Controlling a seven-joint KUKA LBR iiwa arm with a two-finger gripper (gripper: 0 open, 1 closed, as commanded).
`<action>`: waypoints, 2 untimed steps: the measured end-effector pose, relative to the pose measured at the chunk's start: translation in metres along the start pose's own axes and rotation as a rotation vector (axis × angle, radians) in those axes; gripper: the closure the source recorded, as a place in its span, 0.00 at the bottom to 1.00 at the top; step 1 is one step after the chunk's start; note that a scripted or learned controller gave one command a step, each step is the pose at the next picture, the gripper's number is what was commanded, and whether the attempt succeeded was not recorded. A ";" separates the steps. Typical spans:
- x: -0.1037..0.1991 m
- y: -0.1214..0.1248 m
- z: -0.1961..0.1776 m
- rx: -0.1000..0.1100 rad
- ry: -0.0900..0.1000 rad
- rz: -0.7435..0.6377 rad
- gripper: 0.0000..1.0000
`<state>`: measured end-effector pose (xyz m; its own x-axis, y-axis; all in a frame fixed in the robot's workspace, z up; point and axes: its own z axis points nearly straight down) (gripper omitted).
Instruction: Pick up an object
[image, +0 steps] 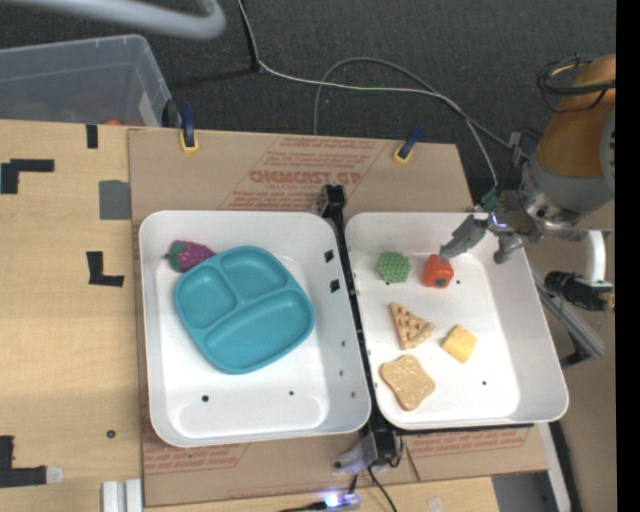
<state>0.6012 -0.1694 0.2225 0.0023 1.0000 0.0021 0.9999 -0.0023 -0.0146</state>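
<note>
The gripper (480, 238) hangs over the right bin (520, 330), fingers spread, nothing between them. One fingertip (452, 250) sits just beside the red tomato toy (437, 271) near the bin's far wall. This looks like the approach step: no object is picked up yet. Next it needs to centre over the tomato and drop before pinching. The green ball (393, 266) lies close on the tomato's left, so room there is tight; the pizza slice (408, 325), cheese wedge (459, 343) and toast (407, 382) lie well clear. The left bin (170, 380) holds a teal divided plate (244, 308) and grapes (187, 255).
</note>
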 end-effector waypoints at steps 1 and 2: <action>0.000 0.003 -0.008 -0.013 -0.003 -0.004 0.00; -0.001 0.006 0.035 -0.011 -0.003 -0.004 0.00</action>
<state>0.6063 -0.1702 0.1872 -0.0014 1.0000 -0.0011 1.0000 0.0014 -0.0037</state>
